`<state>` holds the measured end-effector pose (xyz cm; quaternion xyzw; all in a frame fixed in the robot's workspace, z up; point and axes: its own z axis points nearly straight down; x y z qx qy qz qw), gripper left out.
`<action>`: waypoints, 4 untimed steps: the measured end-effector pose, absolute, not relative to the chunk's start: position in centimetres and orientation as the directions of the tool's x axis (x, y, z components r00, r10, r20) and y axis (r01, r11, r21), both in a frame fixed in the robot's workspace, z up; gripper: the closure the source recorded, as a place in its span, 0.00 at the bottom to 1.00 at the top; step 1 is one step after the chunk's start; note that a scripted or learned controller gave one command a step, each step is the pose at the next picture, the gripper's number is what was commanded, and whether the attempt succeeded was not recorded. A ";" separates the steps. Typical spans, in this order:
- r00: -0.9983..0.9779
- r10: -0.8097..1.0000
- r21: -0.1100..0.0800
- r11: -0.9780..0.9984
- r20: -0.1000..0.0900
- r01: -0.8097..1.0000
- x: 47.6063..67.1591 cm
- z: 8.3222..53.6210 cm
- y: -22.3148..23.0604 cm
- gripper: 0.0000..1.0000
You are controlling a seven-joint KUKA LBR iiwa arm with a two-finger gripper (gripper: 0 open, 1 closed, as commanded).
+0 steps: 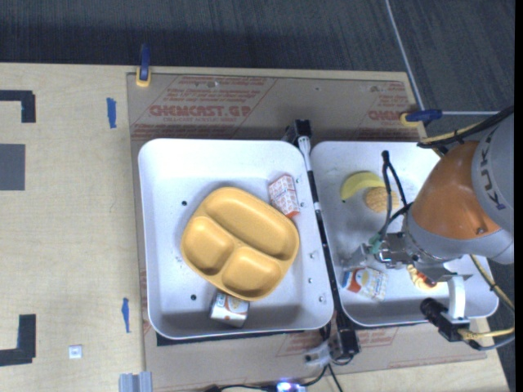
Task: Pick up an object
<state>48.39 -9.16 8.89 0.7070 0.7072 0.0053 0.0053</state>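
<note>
Plywood bench (65, 219) under dark carpet, two white bins side by side on brown cardboard. Left bin (163, 170) holds a yellow divided tray (239, 241) lying tilted at its middle, a small red-and-white packet (283, 193) touching the tray's far right edge, and another small packet (229, 309) tucked at its near edge. Over to the right bin (347, 309): a banana (358, 184) sits at the far side with a round orange thing (377, 199) just beside it. The arm (462, 202) hangs low here, gripper (391, 250) down near a white-and-orange packet (365, 282) — its grip can't be made out from this angle.
</note>
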 end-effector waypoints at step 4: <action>0.001 1.000 0.013 -0.001 -0.003 1.000 48.3 8.9 -9.3 0.00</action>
